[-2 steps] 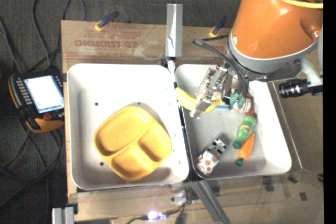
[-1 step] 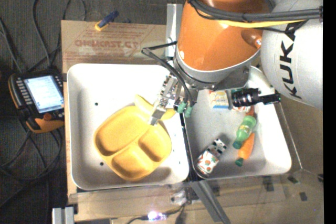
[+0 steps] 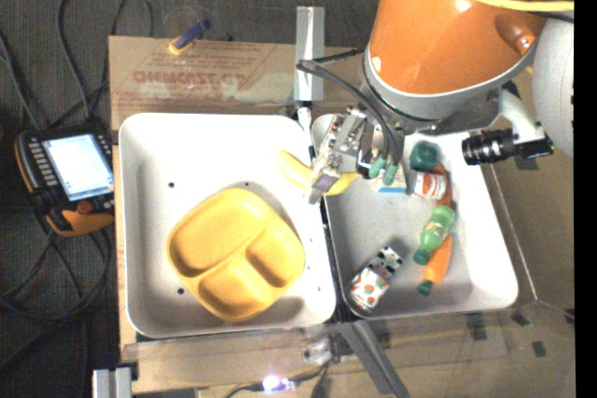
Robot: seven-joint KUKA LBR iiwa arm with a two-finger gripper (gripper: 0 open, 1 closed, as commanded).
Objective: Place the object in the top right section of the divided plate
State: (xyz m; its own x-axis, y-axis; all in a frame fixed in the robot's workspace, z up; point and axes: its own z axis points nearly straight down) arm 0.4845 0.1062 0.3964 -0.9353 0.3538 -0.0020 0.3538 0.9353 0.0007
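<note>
Transport step: gripper (image 3: 328,171) clenched on yellow banana (image 3: 300,171) above the wall between bins, just up-right of yellow divided plate (image 3: 238,252); next, carry down-left over plate's top right section, lower, release.

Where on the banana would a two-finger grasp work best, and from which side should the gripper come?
Probably across the banana's middle, fingers closing over its narrow width, coming from above. It lies flat and curved at the seam between the left bin and right bin, near the rims. The gripper hangs right over it.
</note>
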